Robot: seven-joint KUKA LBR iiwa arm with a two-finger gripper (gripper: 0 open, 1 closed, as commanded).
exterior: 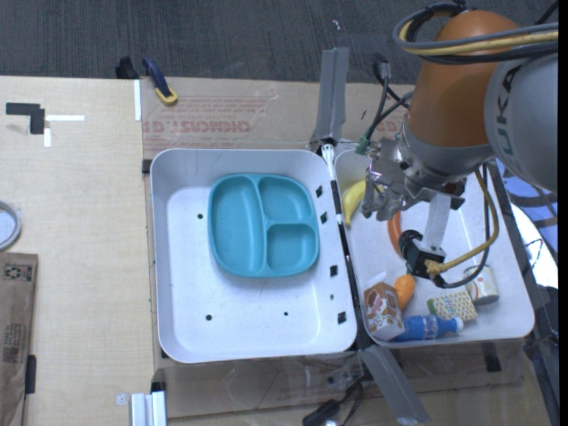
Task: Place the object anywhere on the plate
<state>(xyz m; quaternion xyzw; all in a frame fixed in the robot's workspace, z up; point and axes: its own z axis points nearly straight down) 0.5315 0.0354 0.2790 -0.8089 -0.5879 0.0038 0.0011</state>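
A teal plate [264,224] with three compartments lies in the left bin [177,309], nothing on it. My gripper [382,198] hangs low over the upper left part of the right bin [515,313], under the orange band of the arm. Just left of it lies a yellow banana [353,201], partly hidden by the gripper. An orange, carrot-like piece [395,229] pokes out just below the gripper. I cannot see anything held.
The near end of the right bin holds a small orange fruit [405,287], a printed carton [382,310], a blue bottle [428,328], a speckled green block [453,305] and a small can [484,285]. Cables [461,260] loop down from the wrist over these things.
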